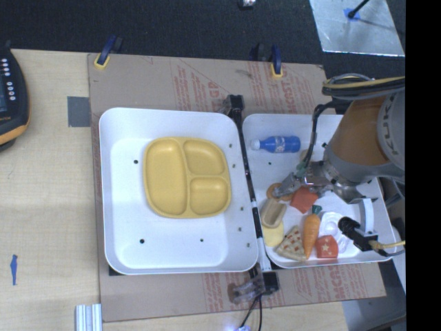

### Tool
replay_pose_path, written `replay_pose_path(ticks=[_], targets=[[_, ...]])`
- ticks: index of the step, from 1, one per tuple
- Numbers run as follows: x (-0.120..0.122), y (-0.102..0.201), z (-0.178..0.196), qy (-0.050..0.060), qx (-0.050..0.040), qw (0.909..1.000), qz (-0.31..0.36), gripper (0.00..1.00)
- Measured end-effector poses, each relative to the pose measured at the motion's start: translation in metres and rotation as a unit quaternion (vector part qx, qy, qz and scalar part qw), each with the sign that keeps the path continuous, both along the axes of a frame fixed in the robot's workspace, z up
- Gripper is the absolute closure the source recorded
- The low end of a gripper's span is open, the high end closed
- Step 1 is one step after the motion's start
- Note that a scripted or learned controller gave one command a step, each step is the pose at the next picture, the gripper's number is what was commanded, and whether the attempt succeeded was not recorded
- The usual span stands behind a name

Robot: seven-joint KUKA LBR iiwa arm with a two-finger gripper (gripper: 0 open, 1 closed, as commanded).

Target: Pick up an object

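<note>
Bench (48, 205) is pale wood-grain w/ a brown cardboard sheet (172, 81) w/ red print laid over it, held at the far edge by blue/yellow clamps (105, 52). Beyond the bench: dark floor w/ a grey sheet (355, 16) at top right. A black/orange handheld unit (10, 95) sits at the left edge, grey tape patch (79, 110) just beside the cardboard.

Two shallow white plastic bins side by side, glossy, rounded corners. Left bin (124, 247) holds a yellow divided tray (186, 176): matte plastic, rounded square, 3 compartments.

Right bin (256, 128) holds the clutter. Blue bottle (278, 144) w/ white cap lies on its side near the far wall, long axis across the bin, cap pointing left. Toy carrot (311, 230): orange cone, green top; long axis runs near-to-far, green end pointing away toward the arm, tip toward the near wall. Just left of it a pizza slice (292, 244), tan triangle w/ red dots. Red rounded item (327, 247) right of the carrot, touching or almost. Orange-red block (303, 200) beyond the carrot's top. Tan cylinder (273, 212) by the left wall, pale yellow piece (273, 236) just nearer.

Arm (362, 140) comes in from the right, grey w/ orange band. Gripper (292, 185) low over the right bin's middle, by the orange-red block and tan cylinder; fingers look spread, nothing seen between them.
</note>
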State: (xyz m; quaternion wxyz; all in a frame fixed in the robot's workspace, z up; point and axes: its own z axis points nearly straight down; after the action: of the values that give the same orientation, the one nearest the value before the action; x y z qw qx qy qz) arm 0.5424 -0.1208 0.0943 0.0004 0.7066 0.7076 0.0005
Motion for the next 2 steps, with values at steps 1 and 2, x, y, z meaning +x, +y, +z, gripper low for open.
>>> replay_pose_path(ticks=[1,2], targets=[[0.002,0.0,0.011,-0.001,-0.0001,1.0,0.002,1.0],[0.07,0.074,0.104,-0.004,0.0003,1.0,0.006,1.0]])
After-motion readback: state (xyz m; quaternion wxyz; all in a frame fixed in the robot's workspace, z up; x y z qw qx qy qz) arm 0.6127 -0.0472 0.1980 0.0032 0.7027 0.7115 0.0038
